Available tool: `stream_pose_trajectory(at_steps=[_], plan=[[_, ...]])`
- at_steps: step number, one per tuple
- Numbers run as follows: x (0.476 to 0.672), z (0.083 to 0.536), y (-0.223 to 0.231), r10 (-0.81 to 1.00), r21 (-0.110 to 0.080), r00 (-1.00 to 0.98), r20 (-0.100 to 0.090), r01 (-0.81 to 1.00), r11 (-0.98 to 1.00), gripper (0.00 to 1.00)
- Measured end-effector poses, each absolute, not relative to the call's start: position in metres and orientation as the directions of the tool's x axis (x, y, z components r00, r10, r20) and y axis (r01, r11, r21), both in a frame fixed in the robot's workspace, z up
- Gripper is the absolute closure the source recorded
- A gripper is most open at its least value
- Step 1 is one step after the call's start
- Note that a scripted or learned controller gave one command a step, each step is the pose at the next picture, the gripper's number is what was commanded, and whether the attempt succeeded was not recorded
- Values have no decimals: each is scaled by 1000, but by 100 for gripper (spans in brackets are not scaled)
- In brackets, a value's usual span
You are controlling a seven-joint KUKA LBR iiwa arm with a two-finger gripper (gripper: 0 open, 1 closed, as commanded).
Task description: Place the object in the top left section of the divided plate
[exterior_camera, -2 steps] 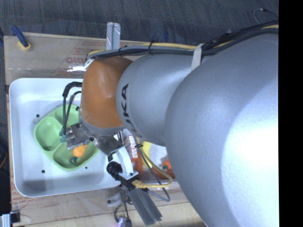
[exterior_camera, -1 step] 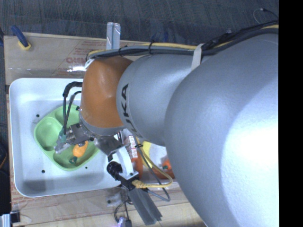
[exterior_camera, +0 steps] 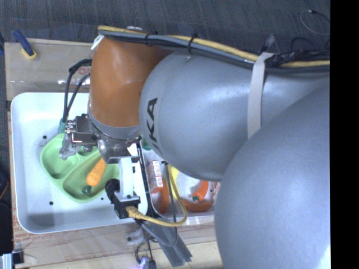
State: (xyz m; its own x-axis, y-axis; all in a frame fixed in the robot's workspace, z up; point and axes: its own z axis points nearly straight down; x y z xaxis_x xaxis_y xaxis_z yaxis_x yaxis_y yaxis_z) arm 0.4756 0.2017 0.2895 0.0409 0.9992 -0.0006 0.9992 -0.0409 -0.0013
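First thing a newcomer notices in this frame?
The grey arm with its orange band fills the centre and right, hiding much of the bench. Beneath its wrist, in the left white bin, a green divided plate holds an orange carrot.

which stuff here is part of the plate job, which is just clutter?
Job: green divided plate; orange carrot-like object lying in it; gripper above the plate.
Clutter: orange items in the right bin; blue-and-yellow clamp on the bench edge.
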Motion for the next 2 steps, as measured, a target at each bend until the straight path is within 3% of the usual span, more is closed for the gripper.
stream_pose_trajectory(at_steps=[1, 2], plan=[[475, 298, 203, 1000, -5, 29, -3, 1000, -29, 100], [475, 298, 204, 1000, -6, 28, -3, 1000, -28, 0]])
